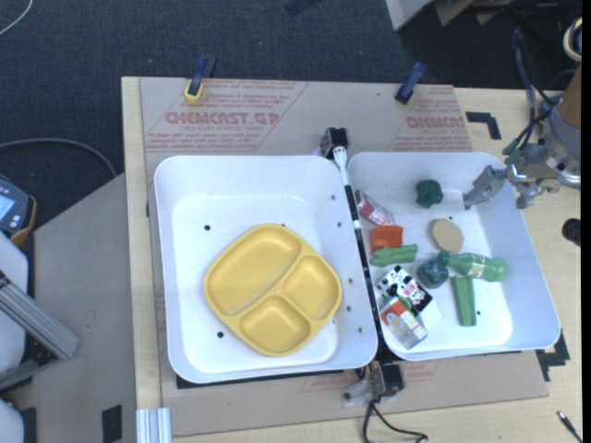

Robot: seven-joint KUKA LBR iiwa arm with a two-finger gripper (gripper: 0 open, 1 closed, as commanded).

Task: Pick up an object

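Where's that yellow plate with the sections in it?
The yellow divided plate lies in the left white bin, toward its front. The small objects, such as the orange block, are all in the right white bin.

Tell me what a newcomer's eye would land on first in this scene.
The big yellow divided tray dominates, lying alone in the left bin. Next comes the colourful clutter in the right bin: a green bottle, an orange block, a dark green lump and a tan disc. The gripper hangs at that bin's upper right edge.
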